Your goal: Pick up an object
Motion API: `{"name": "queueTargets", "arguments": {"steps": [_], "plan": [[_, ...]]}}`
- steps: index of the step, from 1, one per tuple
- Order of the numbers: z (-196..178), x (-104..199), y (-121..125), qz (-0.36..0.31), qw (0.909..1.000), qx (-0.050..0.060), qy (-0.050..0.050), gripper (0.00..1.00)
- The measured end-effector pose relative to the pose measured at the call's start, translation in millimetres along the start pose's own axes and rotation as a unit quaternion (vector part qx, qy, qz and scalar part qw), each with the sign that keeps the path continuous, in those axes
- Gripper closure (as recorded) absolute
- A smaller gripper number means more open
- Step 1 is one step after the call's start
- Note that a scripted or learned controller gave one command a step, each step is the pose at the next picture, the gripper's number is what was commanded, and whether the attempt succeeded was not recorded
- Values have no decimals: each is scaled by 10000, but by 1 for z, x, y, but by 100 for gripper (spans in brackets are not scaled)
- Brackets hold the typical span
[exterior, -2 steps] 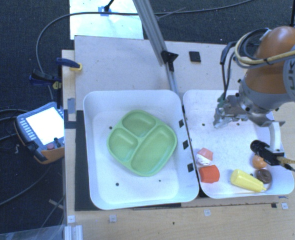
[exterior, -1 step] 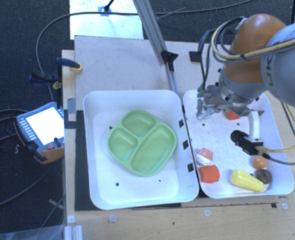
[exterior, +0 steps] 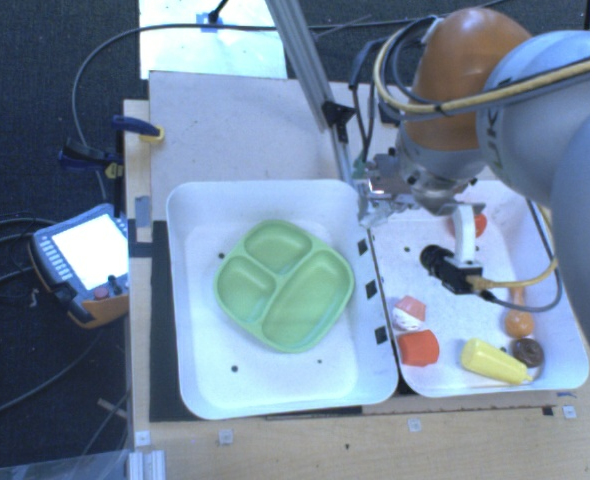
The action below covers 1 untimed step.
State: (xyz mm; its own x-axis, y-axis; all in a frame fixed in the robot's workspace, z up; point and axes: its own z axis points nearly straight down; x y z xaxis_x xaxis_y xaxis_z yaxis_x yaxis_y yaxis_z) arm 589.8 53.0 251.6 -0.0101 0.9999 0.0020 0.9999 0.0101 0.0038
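Observation:
My gripper hangs low over the far left corner of the right bin, close to the wall between the two bins. No object shows in its grasp. In the right bin lie a red-orange block, a small white and red piece, a yellow object, an orange ball and a brown ring-shaped thing. A red object is partly hidden behind the wrist. These objects lie nearer the front of the bin than the gripper.
The left bin holds a green divided plate. The grey arm with its orange band covers the far right of the right bin. A metal pole slants across the bench behind the bins.

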Motion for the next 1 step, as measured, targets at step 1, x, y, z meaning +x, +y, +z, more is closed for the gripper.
{"name": "queueTargets", "arguments": {"steps": [1], "plan": [[0,58,21,-3,10000,0,5,100]]}}
